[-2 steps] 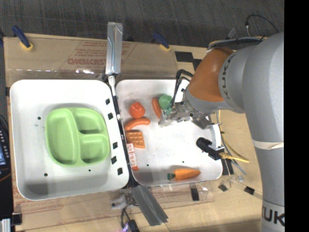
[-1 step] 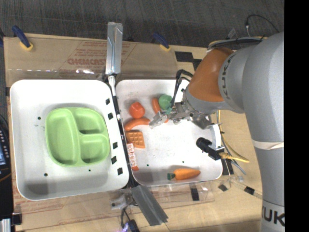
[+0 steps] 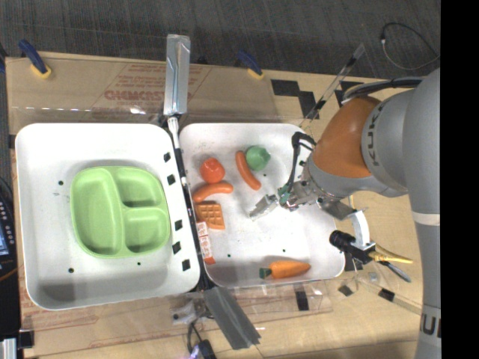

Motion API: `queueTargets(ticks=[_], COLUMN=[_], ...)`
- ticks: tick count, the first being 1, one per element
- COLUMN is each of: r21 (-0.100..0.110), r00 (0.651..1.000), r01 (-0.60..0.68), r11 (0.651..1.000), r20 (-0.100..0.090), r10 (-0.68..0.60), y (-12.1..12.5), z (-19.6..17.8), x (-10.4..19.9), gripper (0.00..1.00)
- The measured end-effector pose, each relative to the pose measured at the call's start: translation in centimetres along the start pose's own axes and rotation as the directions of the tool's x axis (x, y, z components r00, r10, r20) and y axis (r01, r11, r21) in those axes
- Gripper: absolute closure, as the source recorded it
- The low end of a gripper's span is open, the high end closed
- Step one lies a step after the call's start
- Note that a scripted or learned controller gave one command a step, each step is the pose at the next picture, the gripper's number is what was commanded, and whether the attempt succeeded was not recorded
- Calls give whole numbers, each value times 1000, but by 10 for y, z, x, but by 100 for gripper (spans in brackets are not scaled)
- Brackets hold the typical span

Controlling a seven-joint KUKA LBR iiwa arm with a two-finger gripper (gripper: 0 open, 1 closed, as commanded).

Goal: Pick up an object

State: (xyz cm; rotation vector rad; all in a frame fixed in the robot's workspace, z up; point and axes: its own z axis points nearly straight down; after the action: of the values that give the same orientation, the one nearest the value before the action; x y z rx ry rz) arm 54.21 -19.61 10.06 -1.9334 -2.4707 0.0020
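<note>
The right white bin (image 3: 224, 271) holds toy food. A red tomato (image 3: 212, 170), an orange sausage (image 3: 213, 191) and an orange waffle square (image 3: 210, 216) lie at its left. An orange-red carrot piece (image 3: 247, 170) and a green ball (image 3: 258, 156) rest near the back. A carrot with a green top (image 3: 284, 269) lies by the front wall. My gripper (image 3: 263, 205) hangs over the bin's middle, low above the bare floor, right of the sausage and waffle. Nothing shows between its fingers.
The left white bin (image 3: 37, 200) bears a green divided plate (image 3: 121, 209). A metal bar (image 3: 177, 73) stands at the back between the bins. Tools and cables lie on the bench at the right beside the arm (image 3: 352, 152).
</note>
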Motion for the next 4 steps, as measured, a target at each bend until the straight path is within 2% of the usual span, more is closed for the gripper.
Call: queueTargets(ticks=[1, 2, 3, 4], r21=[-3, -5, -3, -6], r00=[998, 996, 996, 1000], r01=[-67, 87, 92, -13], r11=[998, 996, 996, 1000], r20=[2, 4, 4, 3], r10=[67, -87, -92, 13], y=[66, 97, 98, 127], z=[-22, 8, -2, -122], x=[-1, 3, 3, 88], gripper=[0, 0, 100, 100])
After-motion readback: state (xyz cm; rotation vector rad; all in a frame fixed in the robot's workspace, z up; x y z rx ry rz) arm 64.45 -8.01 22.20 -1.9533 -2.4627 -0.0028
